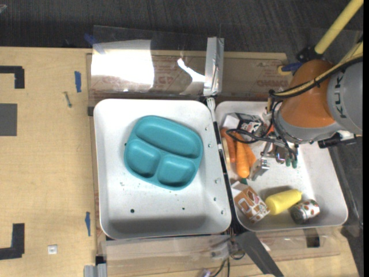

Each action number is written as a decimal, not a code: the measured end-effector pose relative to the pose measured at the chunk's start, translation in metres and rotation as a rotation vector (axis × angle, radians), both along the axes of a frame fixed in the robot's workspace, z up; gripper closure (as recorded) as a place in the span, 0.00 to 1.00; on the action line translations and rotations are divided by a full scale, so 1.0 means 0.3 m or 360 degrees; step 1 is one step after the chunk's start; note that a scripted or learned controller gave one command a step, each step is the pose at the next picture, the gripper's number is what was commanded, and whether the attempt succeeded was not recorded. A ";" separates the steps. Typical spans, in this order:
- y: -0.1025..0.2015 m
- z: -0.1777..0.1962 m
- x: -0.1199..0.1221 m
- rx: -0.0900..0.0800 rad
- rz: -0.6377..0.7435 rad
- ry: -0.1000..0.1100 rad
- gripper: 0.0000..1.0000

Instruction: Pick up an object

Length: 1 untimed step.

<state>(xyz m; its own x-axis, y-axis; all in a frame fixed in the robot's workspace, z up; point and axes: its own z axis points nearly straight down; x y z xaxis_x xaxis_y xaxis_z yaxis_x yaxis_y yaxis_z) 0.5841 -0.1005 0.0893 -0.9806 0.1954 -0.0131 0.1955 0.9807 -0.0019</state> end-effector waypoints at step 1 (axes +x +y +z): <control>0.003 0.044 0.011 -0.0003 0.0003 -0.0018 1.00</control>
<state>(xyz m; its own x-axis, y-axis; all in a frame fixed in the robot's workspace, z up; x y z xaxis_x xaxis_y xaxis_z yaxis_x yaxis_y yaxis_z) 0.5875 -0.0997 0.1025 -0.9807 0.1938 -0.0244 0.1939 0.9810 -0.0013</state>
